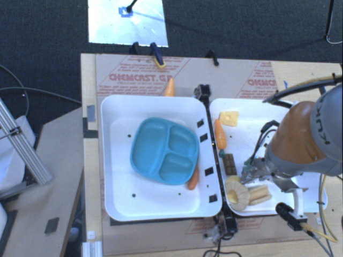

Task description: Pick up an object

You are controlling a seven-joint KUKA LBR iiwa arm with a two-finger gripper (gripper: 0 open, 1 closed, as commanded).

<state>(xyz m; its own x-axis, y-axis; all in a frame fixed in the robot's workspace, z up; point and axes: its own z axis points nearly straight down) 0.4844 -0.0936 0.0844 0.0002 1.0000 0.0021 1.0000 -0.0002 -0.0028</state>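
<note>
One gripper (247,174) hovers low over the right bin (244,107); its opening cannot be told. Beneath lies a pale round slice (237,193).

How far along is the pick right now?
Nothing looks lifted yet. The grey arm's gripper is low in the right white bin, above the round beige slice and pale sticks; I can't see a grasp. The brown block, orange carrot and yellow cheese wedge lie loose. Grasp and lift remain.
</note>
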